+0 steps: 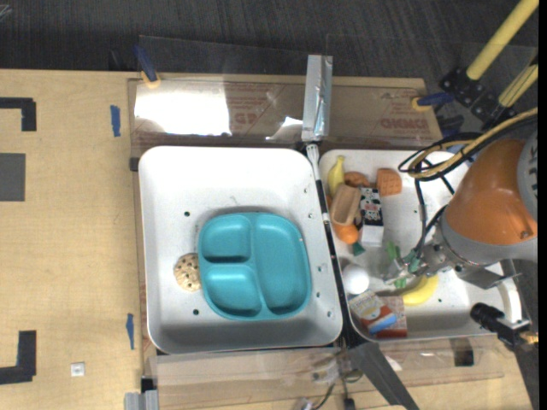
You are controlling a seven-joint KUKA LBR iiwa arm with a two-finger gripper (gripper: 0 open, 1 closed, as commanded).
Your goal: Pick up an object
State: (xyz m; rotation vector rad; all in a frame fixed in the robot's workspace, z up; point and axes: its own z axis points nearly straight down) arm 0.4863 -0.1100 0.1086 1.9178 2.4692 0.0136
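Left bin (162, 186): divided tray (254, 263) at centre, cookie (187, 272) touching its left edge. Right bin (453, 310): banana (336, 174) at the back-left corner, egg (355, 278) ahead of it, second banana (420, 290) right of the egg.

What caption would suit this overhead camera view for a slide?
Robot arm reaches into the cluttered right bin; a teal tray and cookie sit in the left bin.

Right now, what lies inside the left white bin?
Inside the left bin sits a teal divided tray. A speckled cookie lies against the tray's left edge. The tray's compartments hold nothing. Whatever is under the tray is covered.
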